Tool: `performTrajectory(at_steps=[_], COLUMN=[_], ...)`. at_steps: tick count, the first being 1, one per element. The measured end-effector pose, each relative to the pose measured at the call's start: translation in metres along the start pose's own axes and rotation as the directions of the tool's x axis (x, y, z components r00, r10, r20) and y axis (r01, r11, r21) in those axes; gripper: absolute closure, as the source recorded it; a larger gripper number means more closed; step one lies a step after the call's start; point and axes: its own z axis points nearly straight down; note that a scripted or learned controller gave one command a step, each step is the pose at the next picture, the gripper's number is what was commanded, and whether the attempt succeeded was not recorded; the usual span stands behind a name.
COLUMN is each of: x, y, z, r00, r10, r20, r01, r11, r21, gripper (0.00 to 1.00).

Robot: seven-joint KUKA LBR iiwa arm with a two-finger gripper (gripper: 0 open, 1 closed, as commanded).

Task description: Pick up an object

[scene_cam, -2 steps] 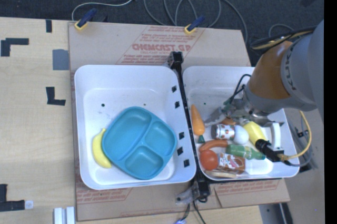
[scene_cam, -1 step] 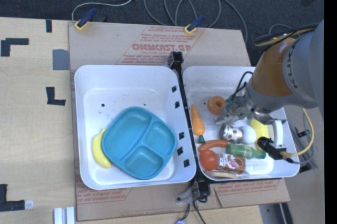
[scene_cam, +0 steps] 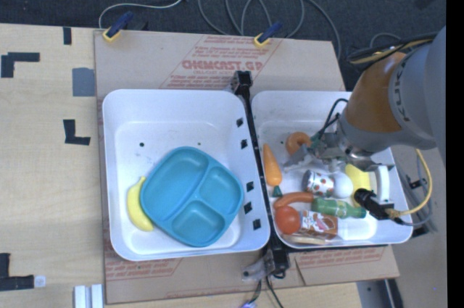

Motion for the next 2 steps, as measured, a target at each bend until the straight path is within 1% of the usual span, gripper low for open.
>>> performTrajectory(at_steps=[1, 2], x=[0.026, 0.025], y=[-0.069, 0.028], z=[0.009, 0.010], r00=[1.000, 1.000], r10=[0.011, 0.001], r20=[0.014, 0.011], r01=[-0.011, -0.001], r11=[1.000, 1.000], r21=[-0.012, 0.002], gripper=[0.00, 0.00])
